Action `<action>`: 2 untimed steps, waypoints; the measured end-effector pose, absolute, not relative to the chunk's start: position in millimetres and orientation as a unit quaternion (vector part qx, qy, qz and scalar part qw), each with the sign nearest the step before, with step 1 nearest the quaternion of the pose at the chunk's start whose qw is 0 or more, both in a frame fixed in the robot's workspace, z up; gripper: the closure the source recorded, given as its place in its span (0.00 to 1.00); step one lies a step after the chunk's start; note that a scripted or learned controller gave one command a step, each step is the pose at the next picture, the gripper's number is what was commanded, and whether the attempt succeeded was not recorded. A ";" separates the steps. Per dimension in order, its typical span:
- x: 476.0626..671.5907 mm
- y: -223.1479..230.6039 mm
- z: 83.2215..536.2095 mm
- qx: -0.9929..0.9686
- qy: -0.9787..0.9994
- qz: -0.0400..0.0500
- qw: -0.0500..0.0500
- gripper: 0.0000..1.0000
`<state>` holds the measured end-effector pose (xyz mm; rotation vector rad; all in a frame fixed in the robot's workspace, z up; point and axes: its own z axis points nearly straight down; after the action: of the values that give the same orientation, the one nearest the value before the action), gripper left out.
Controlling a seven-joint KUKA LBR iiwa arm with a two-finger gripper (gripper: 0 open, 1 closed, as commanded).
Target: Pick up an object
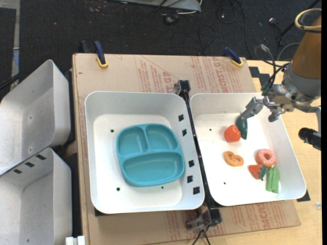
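Note:
The right bin (286,137) holds a red round object (232,133), an orange ring-shaped piece (234,158), a pink ring (266,156), a small red piece (255,171) and a green stick-like object (273,179). My gripper (258,121) hangs over the bin's upper right part, open, with nothing between its fingers. Its left finger (244,124) ends in a dark tip just to the right of the red round object, very close to it or touching it. The pink ring, red piece and green object lie bunched together near the bin's right wall.
A blue divided plate (150,153) lies in the left bin (97,137). A black divider with clips (190,137) runs between the bins. Two spare white bins (30,116) stand off the bench at the left. Cables trail on the floor behind.

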<state>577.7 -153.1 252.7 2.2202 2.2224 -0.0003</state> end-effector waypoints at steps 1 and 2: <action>579.2 -150.5 209.3 0.707 0.707 -0.001 -0.002 0.00; 580.3 -149.1 166.3 0.708 0.707 -0.001 -0.001 0.00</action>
<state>580.3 -149.1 166.3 2.2246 2.2220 -0.0033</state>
